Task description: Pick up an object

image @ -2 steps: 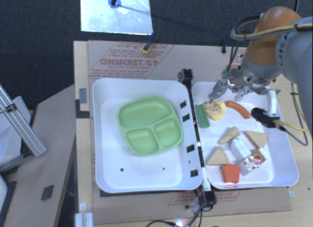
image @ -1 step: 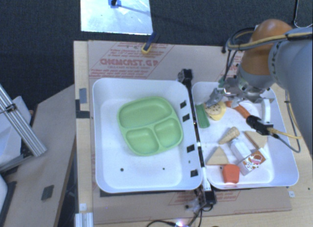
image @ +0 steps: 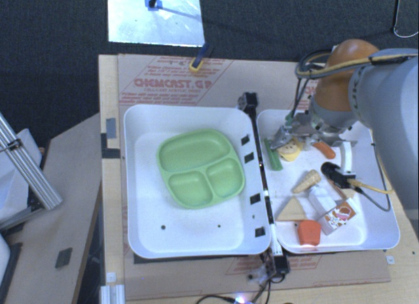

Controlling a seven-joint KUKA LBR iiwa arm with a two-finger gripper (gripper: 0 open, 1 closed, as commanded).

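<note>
My gripper (image: 286, 139) is low over the far left part of the right bin (image: 386, 230), with the arm reaching in from the right. Directly under and beside it lie a pale yellow piece (image: 291, 152) and a green pod-like piece (image: 273, 156). An orange carrot-like piece (image: 323, 149) lies just to its right. Nearer the front of the bin are a tan corn-like piece (image: 306, 181), a tan wedge (image: 291, 211), a small white and red box (image: 335, 216) and an orange-red block (image: 309, 232).
The left bin (image: 141, 230) holds a green divided tray (image: 200, 167). A black-clipped divider (image: 258, 165) runs between the two bins. Cardboard (image: 177, 80) lies under both bins on the bench.
</note>
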